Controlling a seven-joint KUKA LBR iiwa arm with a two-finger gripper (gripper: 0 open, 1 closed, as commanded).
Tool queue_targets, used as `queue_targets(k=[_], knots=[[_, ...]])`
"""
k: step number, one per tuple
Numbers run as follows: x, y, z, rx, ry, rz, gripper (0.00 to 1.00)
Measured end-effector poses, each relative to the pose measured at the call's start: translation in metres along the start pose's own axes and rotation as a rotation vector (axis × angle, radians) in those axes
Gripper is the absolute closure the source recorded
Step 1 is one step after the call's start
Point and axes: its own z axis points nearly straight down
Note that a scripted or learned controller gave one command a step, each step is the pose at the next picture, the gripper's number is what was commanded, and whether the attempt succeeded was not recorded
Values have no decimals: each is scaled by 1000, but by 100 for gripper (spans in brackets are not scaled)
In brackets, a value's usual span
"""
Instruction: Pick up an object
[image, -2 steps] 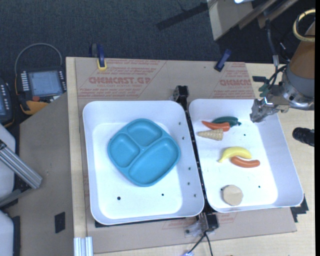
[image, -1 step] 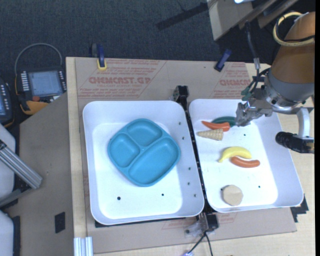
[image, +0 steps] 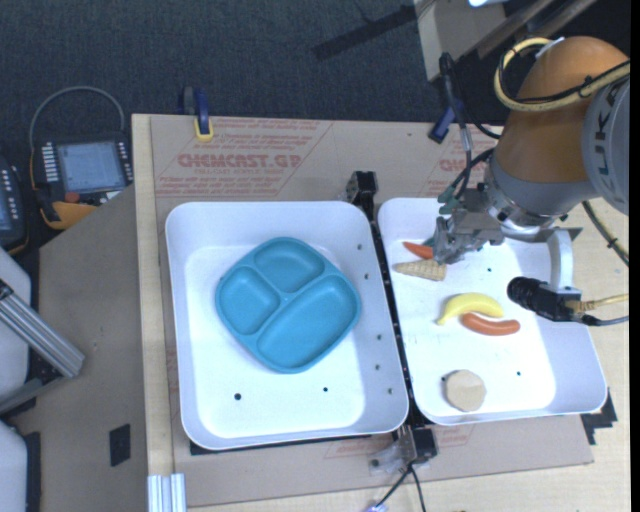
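Fingers (image: 447, 243) low over orange carrot-shaped toy (image: 417, 249) and tan ridged cone (image: 420, 269), poised for grasp; opening unclear.

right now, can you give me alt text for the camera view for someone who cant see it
A grey and orange robot arm reaches in from the right, its gripper low over an orange carrot and a beige cone in the right white bin, which also holds a banana, a sausage and a round biscuit. The left white bin holds a blue divided plate.

Grey arm (image: 590, 150), orange band, yellow cable.
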Motion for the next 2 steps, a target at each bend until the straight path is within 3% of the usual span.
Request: queue_targets(k=[2], knots=[[109,7,4,-4,-1,-1,100]])
